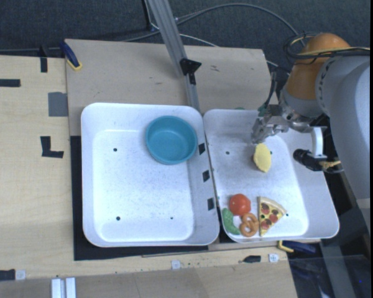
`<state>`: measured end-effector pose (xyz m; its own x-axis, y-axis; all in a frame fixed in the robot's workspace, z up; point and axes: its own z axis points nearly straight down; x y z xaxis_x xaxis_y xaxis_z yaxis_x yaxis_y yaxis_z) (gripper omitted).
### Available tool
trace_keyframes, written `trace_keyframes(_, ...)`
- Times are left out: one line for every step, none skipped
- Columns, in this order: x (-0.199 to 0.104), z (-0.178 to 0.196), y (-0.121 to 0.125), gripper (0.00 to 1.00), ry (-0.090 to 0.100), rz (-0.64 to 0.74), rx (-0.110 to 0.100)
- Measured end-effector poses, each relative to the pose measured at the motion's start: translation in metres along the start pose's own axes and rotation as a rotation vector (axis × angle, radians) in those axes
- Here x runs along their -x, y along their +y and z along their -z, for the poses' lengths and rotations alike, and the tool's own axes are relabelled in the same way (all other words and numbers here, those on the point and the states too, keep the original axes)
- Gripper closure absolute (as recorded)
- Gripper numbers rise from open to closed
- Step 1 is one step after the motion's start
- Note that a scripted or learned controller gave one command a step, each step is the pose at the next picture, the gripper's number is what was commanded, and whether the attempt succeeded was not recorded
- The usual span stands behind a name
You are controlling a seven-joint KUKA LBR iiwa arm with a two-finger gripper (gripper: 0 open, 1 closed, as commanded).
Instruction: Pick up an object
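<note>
We saw the arm reach in from the right, with its pincer (262,135) low over the right bin (311,228). We could not tell how the pincer stood.

A yellow toy lemon (262,158) lay just below the pincer tips, very close to them. We could not tell if they touched it.

Farther below the pincer, near the front of the same bin, we saw a red tomato (239,203), a pizza slice (270,213), a pretzel (248,225) and a green piece (228,220), all close together.

Well off to the left of the pincer, a blue bowl (170,139) sat upright in the left bin (112,228). The 2 bins sat side by side, touching.
</note>
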<state>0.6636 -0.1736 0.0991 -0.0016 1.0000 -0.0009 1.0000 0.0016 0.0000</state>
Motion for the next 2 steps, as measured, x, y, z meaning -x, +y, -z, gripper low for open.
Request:
trace_keyframes(-0.005,0.047,0.008,1.00,0.000,-0.001,0.004)
trace_keyframes(-0.002,0.110,0.009,1.00,0.000,-0.001,0.005)
